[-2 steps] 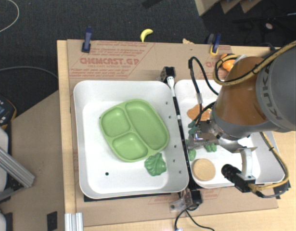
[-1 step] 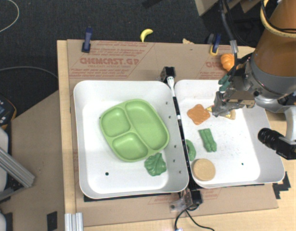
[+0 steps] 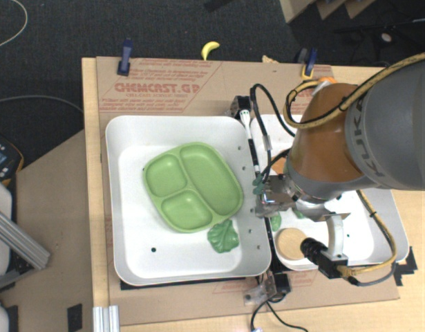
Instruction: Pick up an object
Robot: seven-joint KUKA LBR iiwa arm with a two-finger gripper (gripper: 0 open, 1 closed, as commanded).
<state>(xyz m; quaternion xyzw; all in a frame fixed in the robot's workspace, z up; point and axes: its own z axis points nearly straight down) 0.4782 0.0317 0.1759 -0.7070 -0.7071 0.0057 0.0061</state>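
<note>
objects lie in both white bins, and no single one is marked out by the task. a green divided plate (image 3: 193,185) rests in the left bin (image 3: 122,185), its long axis running from upper left to lower right, and a small green leaf-shaped piece (image 3: 224,236) is set just beside the plate's lower right corner. a round tan disc (image 3: 290,243) sits in the right bin (image 3: 378,244), near the divide between the bins. the gripper (image 3: 267,198) is seen at the inner edge of the right bin, over the divide, largely covered by the arm's grey and orange wrist; whether it is wide, narrow or holding anything cannot be told. from the gripper, the disc lies just below and slightly to the right, the leaf piece below and to the left across the divide, and the plate to the left. the disc is judged the nearest thing, so the coming move is likely decided by that short offset toward the view's lower edge.
</note>
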